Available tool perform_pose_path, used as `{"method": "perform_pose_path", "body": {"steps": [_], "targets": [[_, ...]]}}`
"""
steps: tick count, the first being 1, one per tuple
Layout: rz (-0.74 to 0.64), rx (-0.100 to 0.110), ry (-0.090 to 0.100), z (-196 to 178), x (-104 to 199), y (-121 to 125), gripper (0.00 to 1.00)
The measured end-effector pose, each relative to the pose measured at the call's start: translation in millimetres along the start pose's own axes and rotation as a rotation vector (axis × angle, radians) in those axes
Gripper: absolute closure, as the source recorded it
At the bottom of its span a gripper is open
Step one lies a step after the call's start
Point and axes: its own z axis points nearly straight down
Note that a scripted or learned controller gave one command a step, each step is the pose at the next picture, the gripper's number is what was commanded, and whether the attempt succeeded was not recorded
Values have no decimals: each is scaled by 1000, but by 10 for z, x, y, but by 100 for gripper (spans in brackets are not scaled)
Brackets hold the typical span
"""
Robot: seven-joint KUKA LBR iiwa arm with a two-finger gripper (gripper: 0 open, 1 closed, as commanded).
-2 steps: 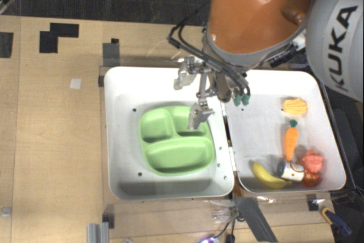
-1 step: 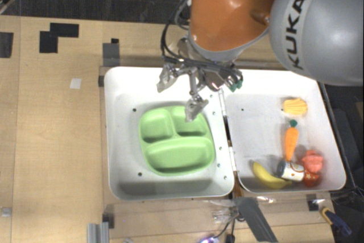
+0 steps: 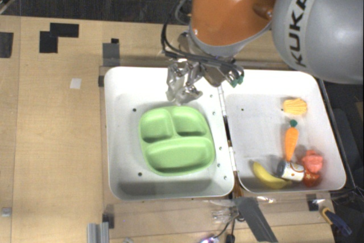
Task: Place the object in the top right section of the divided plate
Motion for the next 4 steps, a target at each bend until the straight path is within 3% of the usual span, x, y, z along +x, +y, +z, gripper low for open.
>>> {"method": "perform_pose_path", "body": {"steps": [1, 2, 3, 4], "targets": [[-239, -1, 11, 278, 536, 71, 100], [-277, 2, 8, -346, 892, -329, 100], [-412, -2, 9, -261, 480, 65, 100], [-666, -3, 7, -808, 62, 370, 100]]}}
